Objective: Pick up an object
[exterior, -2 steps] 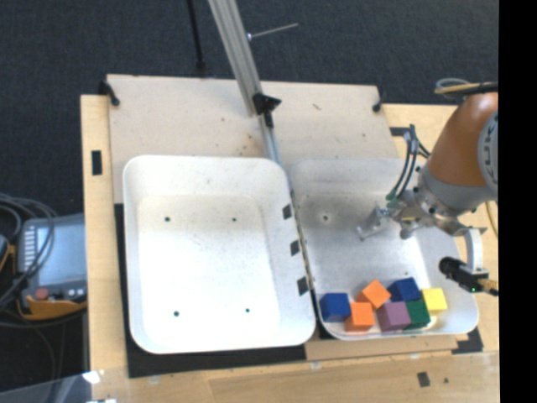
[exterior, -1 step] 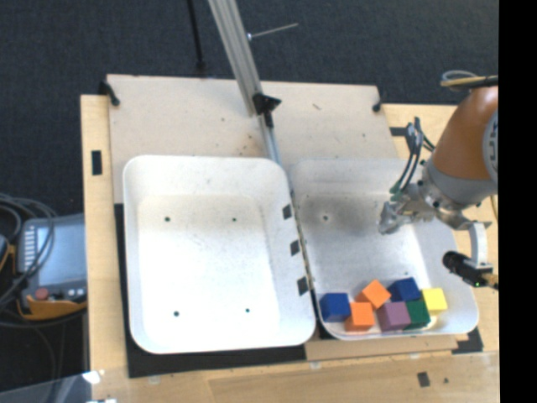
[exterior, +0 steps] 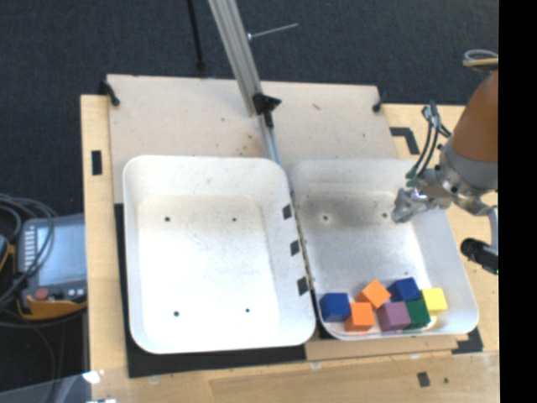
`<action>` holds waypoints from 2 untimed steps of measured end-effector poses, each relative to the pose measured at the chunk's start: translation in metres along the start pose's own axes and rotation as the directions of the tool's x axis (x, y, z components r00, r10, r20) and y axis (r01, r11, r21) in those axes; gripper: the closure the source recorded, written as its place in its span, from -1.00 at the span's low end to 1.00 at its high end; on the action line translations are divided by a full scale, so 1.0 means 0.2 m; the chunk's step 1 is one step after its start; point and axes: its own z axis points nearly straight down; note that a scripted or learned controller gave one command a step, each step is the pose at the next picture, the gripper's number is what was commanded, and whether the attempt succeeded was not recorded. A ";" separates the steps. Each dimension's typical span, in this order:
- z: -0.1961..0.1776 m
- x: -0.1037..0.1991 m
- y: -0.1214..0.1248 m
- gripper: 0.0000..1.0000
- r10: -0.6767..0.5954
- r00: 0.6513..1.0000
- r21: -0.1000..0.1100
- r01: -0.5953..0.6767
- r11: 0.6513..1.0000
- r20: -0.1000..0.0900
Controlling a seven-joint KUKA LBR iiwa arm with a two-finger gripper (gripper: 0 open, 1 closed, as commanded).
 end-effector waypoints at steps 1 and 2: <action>-0.31 -0.04 0.01 1.00 -0.006 1.000 -0.002 0.006 1.000 0.001; -0.41 -0.05 0.02 1.00 -0.012 1.000 0.002 0.012 1.000 -0.001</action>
